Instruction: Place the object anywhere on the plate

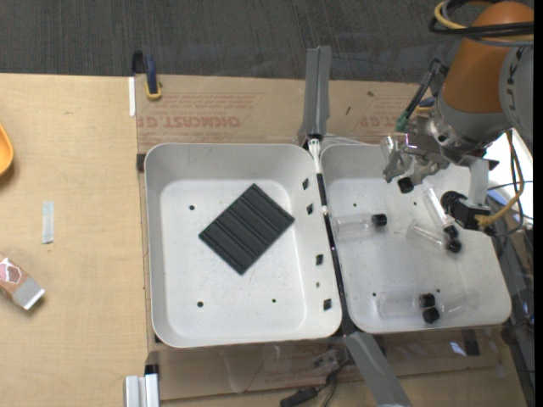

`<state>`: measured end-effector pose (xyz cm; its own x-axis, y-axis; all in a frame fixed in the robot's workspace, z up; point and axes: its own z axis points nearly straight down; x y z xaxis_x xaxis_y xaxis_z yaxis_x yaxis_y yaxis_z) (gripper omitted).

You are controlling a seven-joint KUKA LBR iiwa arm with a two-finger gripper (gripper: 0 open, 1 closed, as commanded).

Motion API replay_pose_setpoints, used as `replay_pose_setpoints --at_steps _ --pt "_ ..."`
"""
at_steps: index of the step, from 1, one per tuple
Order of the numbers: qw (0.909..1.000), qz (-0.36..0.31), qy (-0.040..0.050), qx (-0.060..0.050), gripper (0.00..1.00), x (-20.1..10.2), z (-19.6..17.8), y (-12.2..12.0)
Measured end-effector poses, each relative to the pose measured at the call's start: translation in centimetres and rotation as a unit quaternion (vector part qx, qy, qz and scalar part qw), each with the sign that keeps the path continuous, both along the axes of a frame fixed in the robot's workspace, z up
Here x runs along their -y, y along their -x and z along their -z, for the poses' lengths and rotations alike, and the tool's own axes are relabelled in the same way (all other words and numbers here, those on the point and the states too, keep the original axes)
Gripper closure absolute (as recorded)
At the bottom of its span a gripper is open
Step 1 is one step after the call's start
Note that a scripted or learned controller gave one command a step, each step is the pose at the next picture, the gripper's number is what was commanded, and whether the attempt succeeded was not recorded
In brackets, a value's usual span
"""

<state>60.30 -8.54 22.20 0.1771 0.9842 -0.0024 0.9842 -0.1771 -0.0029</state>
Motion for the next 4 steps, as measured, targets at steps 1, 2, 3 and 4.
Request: replay_pose_setpoints --at_steps 1,2,3,4 --pt "0.9995 0.031 0.0 0.0 1.0 -8.1 2.9 -5.5" --pt "1.0 0.008 -0.0002 -0.001 1.0 -15.0 3.2 3.5" --pt "0.9999 0.017 0.0004 0.0 1.0 -25.1 0.6 3.3" --pt "0.9999 0.017 0.0005 0.0 0.0 -25.1 0.6 3.3"
